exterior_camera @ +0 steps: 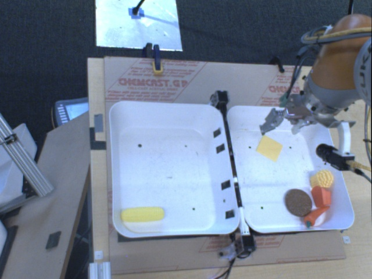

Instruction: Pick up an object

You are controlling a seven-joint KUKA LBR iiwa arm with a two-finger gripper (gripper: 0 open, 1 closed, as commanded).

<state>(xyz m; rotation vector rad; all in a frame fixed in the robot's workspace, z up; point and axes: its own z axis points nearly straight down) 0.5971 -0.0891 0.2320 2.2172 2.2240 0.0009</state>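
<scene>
Right bin (343, 214), far half: hand (286, 121), fingers spread and holding nothing, poised just above the far edge of a flat yellow slice (269, 147).
Right bin, near right corner: brown disc (298, 202), orange carrot (318, 205) and yellow corn piece (323, 179), crowded together and touching.
Left bin (116, 156), near left corner: yellow oblong piece (142, 214), alone.
Risk: the slice lies flat on the bin floor, so the fingers may close above it or push it aside. The corner cluster leaves little room for fingers between pieces and wall.
</scene>
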